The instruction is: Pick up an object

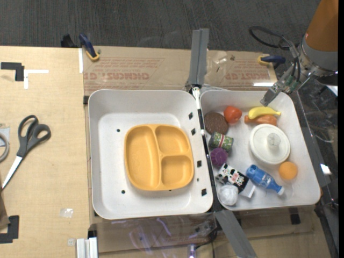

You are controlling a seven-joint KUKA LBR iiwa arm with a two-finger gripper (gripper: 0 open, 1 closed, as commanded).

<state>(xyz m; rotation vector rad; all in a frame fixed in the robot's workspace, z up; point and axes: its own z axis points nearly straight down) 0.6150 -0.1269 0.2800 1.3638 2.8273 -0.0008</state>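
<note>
Nearest the front edge of the right bin [304, 191], a hard white tub with smooth, sloping walls, lies a small white ball [228, 195] that looks crumpled or fuzzy. Just behind it sit a boxy black-and-white spotted toy [232, 175] and a blue plastic bottle [263, 179] lying on its side, with a smooth orange ball [288, 170] near the bin's right wall.

Along the left wall, from front to back, come a fuzzy purple ball [218, 156], a green can [221, 141] on its side and a dull brown disc [216, 122]. A glossy white round bowl [270, 143] with a knobbed lid fills the middle. At the back are a shiny red tomato [232, 114] and a curved yellow banana [263, 112].

The left bin [102, 144] carries a matt yellow-orange plate [159, 157] with three compartments, at its centre. Black-handled scissors [27, 138] lie on the pale wooden bench [43, 198] near its left edge.

The gripper [274, 94] hangs over the right bin's back edge, near its right corner, tilted down toward the banana and apart from it. Whether it is spread or closed cannot be told; nothing shows in its grasp
</note>
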